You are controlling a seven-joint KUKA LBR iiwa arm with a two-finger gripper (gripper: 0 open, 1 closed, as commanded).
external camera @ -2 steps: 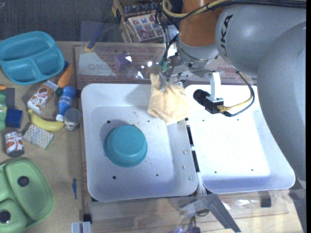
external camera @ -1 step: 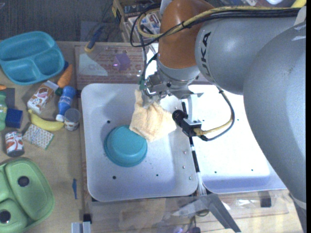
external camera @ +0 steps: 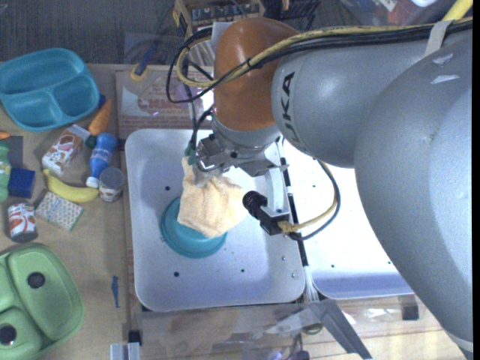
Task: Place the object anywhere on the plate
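A round blue plate point(external camera: 187, 238) lies in the left white bin point(external camera: 225, 283), left of its middle. A pale yellow cloth point(external camera: 212, 205) drapes over the plate's upper right part, and its top is drawn up into a peak. My gripper point(external camera: 202, 168) stands right at that peak, below the orange wrist band, with its fingers closed on the cloth's upper end. The cloth's lower edge rests on the plate. The far rim of the plate is hidden by the cloth.
The right white bin point(external camera: 352, 280) lies mostly under the arm. Left of the bins on the bench are a blue divided tray point(external camera: 49, 88), a banana point(external camera: 69, 189), a blue bottle point(external camera: 101, 156), small cans and a green tray point(external camera: 34, 302).
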